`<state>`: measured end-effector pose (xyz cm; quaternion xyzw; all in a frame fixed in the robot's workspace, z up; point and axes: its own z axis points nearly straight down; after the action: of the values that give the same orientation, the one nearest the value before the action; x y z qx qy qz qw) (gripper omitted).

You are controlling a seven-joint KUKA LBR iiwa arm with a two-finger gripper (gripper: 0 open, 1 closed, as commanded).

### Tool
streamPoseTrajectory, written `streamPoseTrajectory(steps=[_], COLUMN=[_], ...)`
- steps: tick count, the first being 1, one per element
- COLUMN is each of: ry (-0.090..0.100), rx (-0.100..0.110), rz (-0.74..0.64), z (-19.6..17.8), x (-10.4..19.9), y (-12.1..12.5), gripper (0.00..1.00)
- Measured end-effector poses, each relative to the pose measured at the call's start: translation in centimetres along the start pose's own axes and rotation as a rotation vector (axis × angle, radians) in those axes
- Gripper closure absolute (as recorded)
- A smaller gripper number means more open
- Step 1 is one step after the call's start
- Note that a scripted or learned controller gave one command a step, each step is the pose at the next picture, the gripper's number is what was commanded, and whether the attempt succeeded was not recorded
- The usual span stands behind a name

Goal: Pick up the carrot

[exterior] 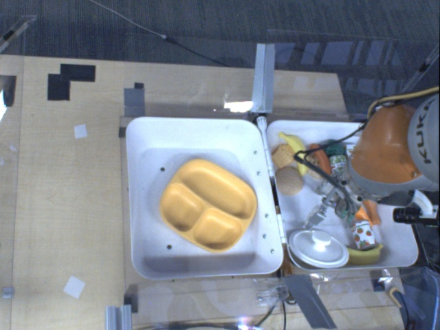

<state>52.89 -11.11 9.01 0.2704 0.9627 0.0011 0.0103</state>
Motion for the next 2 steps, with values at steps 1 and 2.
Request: streamPoseTrajectory(steps=[1, 2], ry=[-0.032, 0.009], rx=[-0.013, 0.006], rz=[0.036, 0.383], z=[-0.5, -3.5], x=[2.1, 3.4], y=[-1.6, -1.8], gripper=[0.00, 0.00])
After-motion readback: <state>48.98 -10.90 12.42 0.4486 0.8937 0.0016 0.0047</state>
